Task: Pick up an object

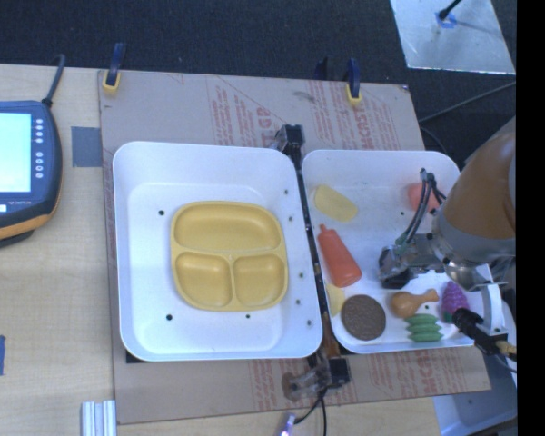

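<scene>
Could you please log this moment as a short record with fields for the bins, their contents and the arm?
left bin: yellow divided plate
right bin: orange toy carrot, pale yellow piece, brown round patty, toy drumstick, green toy, purple toy
arm: over right bin's right side
gripper: above bin floor, near drumstick
grasp: not confirmed

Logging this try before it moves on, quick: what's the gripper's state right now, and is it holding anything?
Gripper: low over the right bin, beside the chicken drumstick; open or shut cannot be told, and nothing is seen held.
</scene>
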